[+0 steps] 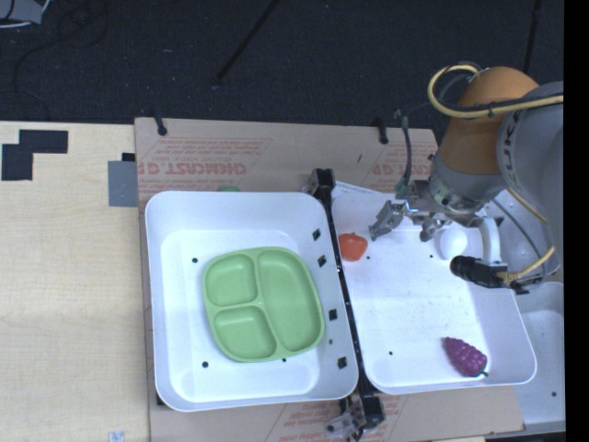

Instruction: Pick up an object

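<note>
My gripper (407, 226) hangs over the back of the right bin (419, 313), open, with nothing between its fingers. A small orange-red object (352, 245) lies in that bin by its left wall, just left of and below the left fingertip (381, 227). Close to the right finger sits a white round object (451, 242). A purple bunch of grapes (466, 355) lies in the bin's front right corner, far from the gripper.
The left bin (179, 330) holds a green divided plate (263, 302). A black divider (333, 284) runs between the two bins. The arm's grey body and orange band (492, 122) stand over the right bin's back right, with a black cable fitting (477, 270) below.
</note>
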